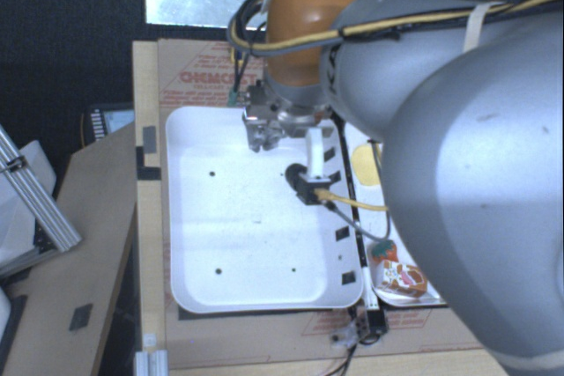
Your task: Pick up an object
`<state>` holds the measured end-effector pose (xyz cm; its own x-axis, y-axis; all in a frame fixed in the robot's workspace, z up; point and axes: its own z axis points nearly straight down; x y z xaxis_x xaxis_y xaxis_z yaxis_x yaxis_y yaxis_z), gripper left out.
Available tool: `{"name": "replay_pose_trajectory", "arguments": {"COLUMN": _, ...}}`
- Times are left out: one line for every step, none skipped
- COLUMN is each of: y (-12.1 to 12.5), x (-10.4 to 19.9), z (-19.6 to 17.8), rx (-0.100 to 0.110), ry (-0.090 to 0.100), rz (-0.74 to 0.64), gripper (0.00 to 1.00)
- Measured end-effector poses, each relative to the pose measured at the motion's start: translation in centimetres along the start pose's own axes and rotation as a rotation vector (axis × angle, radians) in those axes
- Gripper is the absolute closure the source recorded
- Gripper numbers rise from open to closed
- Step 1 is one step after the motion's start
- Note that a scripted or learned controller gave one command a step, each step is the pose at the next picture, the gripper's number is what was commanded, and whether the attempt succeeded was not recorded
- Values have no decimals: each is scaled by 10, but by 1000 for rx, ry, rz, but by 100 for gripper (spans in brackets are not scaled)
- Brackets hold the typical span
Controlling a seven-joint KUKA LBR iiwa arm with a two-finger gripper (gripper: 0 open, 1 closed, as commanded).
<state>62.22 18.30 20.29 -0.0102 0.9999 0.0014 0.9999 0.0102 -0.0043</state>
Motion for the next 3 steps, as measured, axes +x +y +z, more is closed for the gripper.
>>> {"name": "replay_pose_trajectory", "arguments": {"y": 9, "x": 56, "z": -47, "rx": -10, "ry": 3, "rz": 1, "gripper": 100}}
{"name": "replay_pose_trajectory", "arguments": {"y": 48, "x": 51, "z": -184, "rx": -22, "ry": 4, "rz": 4, "gripper": 100}}
{"name": "replay_pose_trajectory", "arguments": {"y": 46, "x": 51, "z": -86, "rx": 1, "ry": -3, "rz": 9, "gripper": 100}}
